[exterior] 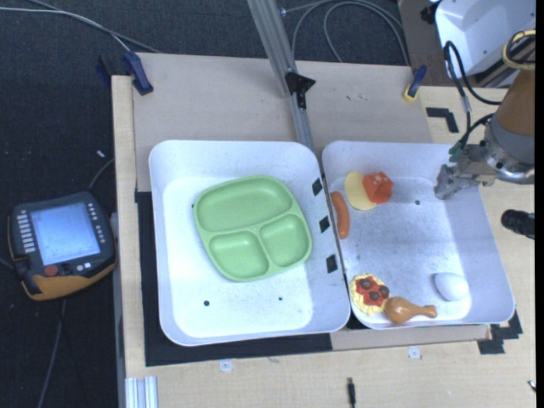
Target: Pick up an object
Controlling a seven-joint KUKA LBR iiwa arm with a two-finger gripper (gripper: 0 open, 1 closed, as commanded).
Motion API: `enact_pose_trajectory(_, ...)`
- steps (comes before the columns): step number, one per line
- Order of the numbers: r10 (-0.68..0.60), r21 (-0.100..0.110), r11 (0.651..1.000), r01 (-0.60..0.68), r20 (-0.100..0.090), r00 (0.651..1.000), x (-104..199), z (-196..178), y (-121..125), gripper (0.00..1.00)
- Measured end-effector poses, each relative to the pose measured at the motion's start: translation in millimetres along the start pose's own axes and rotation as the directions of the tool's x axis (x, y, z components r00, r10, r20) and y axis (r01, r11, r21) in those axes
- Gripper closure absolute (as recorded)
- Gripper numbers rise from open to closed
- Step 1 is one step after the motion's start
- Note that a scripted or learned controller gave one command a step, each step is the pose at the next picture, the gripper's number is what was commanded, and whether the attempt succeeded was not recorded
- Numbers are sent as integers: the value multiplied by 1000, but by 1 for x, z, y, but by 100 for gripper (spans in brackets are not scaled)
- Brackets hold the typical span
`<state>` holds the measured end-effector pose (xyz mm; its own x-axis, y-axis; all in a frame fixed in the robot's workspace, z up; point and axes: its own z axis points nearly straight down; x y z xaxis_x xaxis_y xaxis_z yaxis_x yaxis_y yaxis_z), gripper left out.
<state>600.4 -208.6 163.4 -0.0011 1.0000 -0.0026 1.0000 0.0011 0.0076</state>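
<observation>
The right bin (408, 236) holds toy foods. A red pepper-like piece (378, 186) rests on a yellow slice (357, 192) at the bin's back left. An orange sausage (341, 215) lies along the left wall. A small pizza (370, 291) and a brown drumstick (408, 310) sit at the front, with a white egg (450, 286) to their right. My gripper (450, 183) hangs over the bin's back right edge, well apart from every food item, with nothing seen in it.
The left bin (178, 296) carries a green divided plate (252, 227). A metal pole (276, 41) slants down to the gap between the bins. A teach pendant (59, 242) lies off the bench at left. Blue clamps (136, 73) hold the board's back corners.
</observation>
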Motion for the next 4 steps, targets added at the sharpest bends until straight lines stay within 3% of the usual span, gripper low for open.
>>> enact_pose_trajectory(1,-1,-1,1000,1,0,1000,2,-66,2,100)
enact_pose_trajectory(2,0,2,1000,0,-1,1000,2,-88,3,100)
enact_pose_trajectory(4,-5,8,1000,5,-5,1000,108,-79,11,100)
